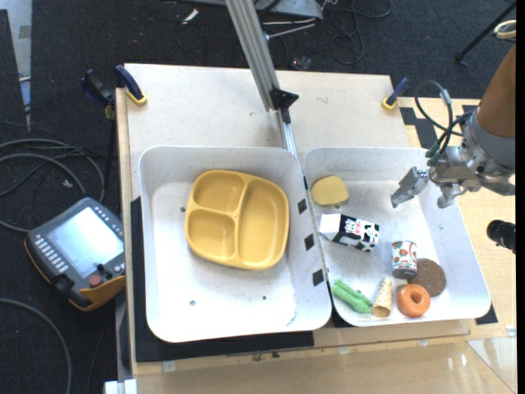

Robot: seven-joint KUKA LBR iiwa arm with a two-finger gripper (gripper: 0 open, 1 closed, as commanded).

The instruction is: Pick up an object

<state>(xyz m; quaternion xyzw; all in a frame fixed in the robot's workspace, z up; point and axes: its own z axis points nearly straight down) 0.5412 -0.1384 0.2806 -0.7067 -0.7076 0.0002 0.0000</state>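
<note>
Hand [425, 189] spread, holding nothing, above right bin [361, 161]. Below it: milk carton [351, 231], yellow disc [329, 190], can [404, 258], donut [413, 300]. Yellow tray [238, 218] sits in left bin [164, 220].

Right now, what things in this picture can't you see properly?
- Arm: cut off by the right edge; just its wrist and pincer show.
- Little can: label too small to read.
- Brown disc: partly hidden behind the orange donut.
- Small carton: print too tiny to read.

Two white bins [156, 220], one yellow plate [238, 218], seven toy foods [413, 300].
</note>
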